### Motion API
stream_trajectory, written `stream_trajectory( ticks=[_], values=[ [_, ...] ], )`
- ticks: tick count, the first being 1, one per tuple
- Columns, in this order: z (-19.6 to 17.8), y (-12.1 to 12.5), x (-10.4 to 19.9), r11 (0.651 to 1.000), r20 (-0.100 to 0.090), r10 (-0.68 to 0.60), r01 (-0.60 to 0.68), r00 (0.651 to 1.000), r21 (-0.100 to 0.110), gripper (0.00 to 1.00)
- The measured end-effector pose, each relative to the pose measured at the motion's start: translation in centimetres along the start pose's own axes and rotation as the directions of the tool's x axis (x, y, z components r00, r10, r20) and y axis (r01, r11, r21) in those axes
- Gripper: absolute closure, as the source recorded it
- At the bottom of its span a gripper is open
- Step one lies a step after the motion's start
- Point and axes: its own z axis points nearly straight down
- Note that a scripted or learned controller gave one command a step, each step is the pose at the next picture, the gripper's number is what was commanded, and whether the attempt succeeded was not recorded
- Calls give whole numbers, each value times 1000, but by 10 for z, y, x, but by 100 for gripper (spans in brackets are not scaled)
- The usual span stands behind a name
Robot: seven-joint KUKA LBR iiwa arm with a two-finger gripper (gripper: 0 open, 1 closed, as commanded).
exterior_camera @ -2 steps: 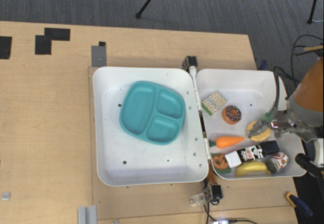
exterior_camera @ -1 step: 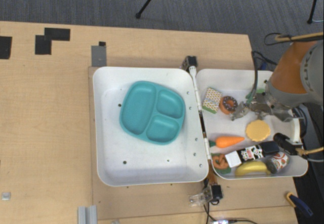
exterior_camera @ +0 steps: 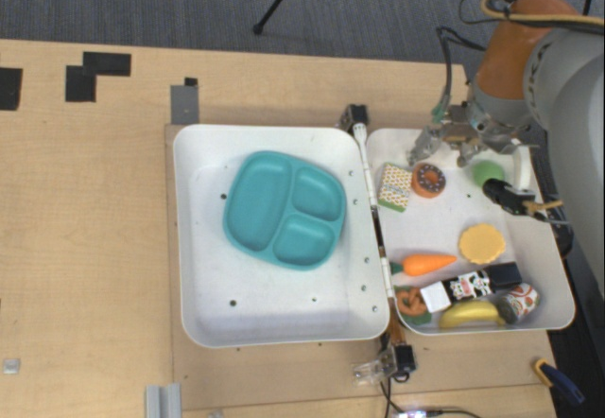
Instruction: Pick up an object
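**Camera view: gripper low over the far end of the right bin**

Camera view looks down on two white bins. The left bin (exterior_camera: pixel 189 246) carries a teal divided plate (exterior_camera: pixel 284 208) near its middle. The arm's gripper (exterior_camera: pixel 442 144) hangs at the right bin's (exterior_camera: pixel 558 312) far edge, just above a chocolate donut (exterior_camera: pixel 429 180); whether it grips anything, I cannot tell. A waffle piece (exterior_camera: pixel 395 187) lies beside the donut. Toward the near edge sit a yellow disc (exterior_camera: pixel 482 243), a carrot (exterior_camera: pixel 429 265) and a banana (exterior_camera: pixel 471 314).
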Motion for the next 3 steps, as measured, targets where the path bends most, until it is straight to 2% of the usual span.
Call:
stream_trajectory(
  ticks=[1, 2, 3],
  values=[
    [40, -95, 8, 1000, 0, 4, -4, 1000, 4, 0],
    [44, -16, 19, 1000, 0, 1, -1, 1000, 1, 0],
    [33, -15, 19, 1000, 2, -4, 4, 1000, -1, 100]
  ],
)
